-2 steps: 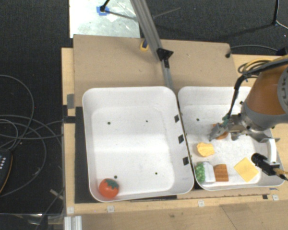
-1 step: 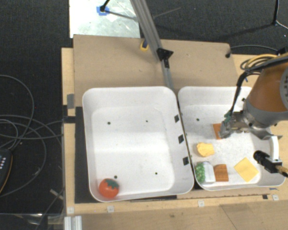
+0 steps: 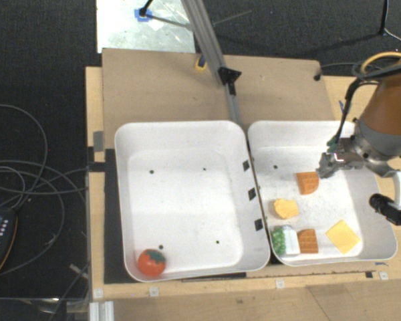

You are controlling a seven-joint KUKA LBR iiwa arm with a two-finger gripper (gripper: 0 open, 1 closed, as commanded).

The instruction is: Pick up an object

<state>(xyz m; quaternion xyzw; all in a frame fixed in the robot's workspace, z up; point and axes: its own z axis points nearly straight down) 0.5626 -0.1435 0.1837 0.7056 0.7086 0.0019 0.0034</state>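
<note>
Orange waffle-textured toy block [image 3: 307,182] lies in the right-hand shallow white bin [image 3: 267,146], just beside and below the tip of the hand [image 3: 327,165], which hovers at its upper right, likely lined up for a grab. Whether that hand is open or closed cannot be told. Nearby lie a yellow rounded piece [image 3: 286,208], a second orange block [image 3: 308,241], a yellow flat square [image 3: 343,237] and a green-and-white item [image 3: 283,240]. A red tomato-like ball [image 3: 151,262] sits in the left white bin [image 3: 180,134] on the counter [image 3: 160,79].

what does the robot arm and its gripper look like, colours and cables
The arm is rounded, with a broad orange band above a grey wrist section. A yellowish cable and dark cables loop over its top. The gripper is a small grey metal piece, and a white part with a black fitting sits beside the wrist.
</note>
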